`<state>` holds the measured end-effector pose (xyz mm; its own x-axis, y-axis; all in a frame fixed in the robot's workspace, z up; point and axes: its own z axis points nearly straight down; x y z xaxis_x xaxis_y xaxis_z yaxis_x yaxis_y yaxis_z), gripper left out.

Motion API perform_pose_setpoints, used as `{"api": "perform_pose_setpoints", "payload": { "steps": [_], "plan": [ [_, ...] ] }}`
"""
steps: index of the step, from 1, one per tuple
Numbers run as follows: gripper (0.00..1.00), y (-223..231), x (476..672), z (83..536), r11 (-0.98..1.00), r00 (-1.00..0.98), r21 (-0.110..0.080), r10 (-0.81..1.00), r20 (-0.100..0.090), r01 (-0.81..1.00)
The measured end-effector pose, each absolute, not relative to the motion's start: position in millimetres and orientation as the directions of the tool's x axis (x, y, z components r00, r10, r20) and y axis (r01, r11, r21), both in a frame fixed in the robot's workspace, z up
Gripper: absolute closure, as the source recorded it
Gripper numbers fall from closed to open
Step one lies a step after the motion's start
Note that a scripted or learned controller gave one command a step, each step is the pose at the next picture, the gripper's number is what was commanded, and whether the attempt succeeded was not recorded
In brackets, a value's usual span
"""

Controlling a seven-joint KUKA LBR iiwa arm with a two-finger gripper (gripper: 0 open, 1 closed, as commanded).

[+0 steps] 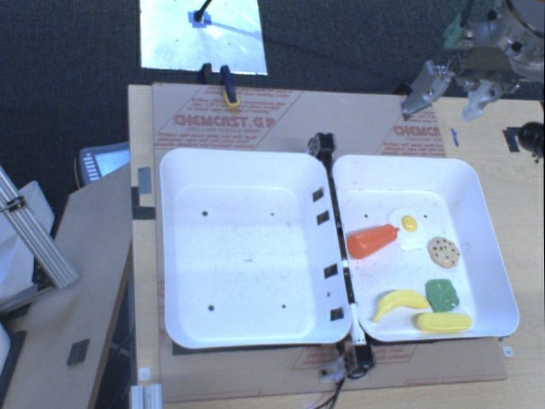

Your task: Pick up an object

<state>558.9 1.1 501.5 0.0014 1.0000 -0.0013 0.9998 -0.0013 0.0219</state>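
A: Report the position and state of the tool [451, 99].

B: The tool is at the far right of the scene, above the tabletop [477, 135] and beyond the far rim of the right bin [477, 186]. Its two fingers are spread apart, with nothing between them. One finger [423, 88] points down and to the left; the other sits to its right. The tool is well apart from every object in the bins.

A: List the objects available for picking.

B: All lie in the right bin. The carrot [371, 241], orange-red, lies near the bin's left wall, with its narrow end pointing right. The fried egg [409, 225] is just beside that narrow end, on its far right. The cookie [443, 251] is just to the right of the egg and nearer the front. The banana [399, 302] lies in the near part of the bin. The green piece [442, 294] sits just right of the banana. The yellow piece [444, 321] lies against the near edge of the green piece, close to the bin's near wall.

A: State the arrangement of the bins.

B: The left bin [170, 254] and the right bin stand side by side, joined along a black strip with clips [328, 237]. Both rest on a brown board [281, 113] with red lettering. A yellow and dark clamp [229, 88] grips the far edge of that board.
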Motion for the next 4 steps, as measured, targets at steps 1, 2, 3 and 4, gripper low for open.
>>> {"api": "perform_pose_setpoints", "payload": {
  "steps": [1, 2, 3, 4],
  "plan": [
    [1.00, 4, 557.7, 503, 0.006, -0.006, 0.006, 1.000, -0.001, 1.000],
    [1.00, 72, 483.5, 538, 0.012, -0.012, 0.005, 1.000, 0.003, 1.000],
    [1.00, 96, 486.3, 535, 0.007, -0.007, 0.003, 1.000, 0.002, 1.000],
    [1.00, 138, 486.2, 535, 0.008, -0.008, 0.002, 1.000, 0.002, 1.000]
  ]
}}
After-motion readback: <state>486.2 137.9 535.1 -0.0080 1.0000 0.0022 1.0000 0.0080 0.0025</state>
